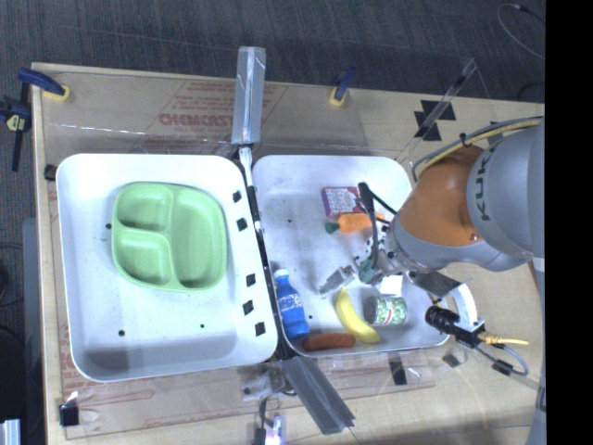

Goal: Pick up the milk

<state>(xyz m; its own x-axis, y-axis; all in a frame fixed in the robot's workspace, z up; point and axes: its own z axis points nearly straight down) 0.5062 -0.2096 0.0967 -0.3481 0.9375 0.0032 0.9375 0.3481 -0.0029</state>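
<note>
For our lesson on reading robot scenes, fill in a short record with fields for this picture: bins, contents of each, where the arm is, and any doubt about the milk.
left bin: holds a green divided plate
right bin: holds a blue bottle, banana, sausage, green-labelled can, carrot, dark red packet
arm: over the right bin's right side
gripper: low among the items, above the can
milk: cannot tell which item it is
</note>
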